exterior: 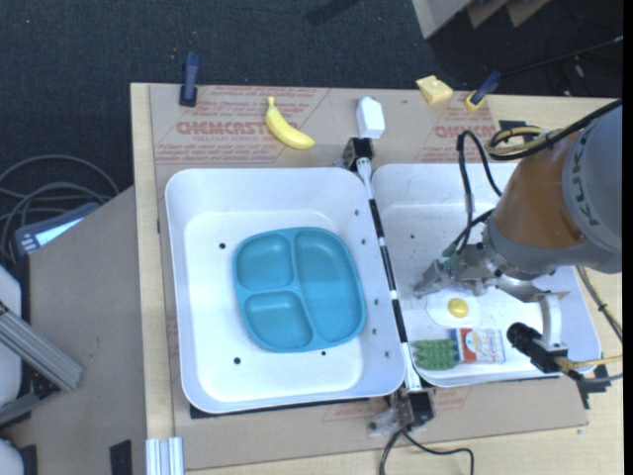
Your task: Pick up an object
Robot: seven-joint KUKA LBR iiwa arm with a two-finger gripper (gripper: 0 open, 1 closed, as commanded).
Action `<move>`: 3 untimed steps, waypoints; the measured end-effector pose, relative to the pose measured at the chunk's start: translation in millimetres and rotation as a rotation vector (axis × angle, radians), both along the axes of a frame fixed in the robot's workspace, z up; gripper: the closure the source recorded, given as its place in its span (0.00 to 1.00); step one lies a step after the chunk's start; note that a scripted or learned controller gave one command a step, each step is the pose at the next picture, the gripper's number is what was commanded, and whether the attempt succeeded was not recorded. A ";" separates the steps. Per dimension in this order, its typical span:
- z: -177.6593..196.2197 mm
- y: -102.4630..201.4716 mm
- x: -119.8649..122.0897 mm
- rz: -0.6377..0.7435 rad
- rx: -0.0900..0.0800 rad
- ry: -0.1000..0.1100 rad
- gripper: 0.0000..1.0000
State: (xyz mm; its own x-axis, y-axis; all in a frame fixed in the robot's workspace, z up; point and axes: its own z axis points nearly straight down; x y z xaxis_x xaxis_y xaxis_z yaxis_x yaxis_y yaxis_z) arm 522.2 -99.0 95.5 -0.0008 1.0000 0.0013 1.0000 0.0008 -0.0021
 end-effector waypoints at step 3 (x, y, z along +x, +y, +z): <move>-11.4 -16.3 -24.1 0.000 0.000 0.000 0.00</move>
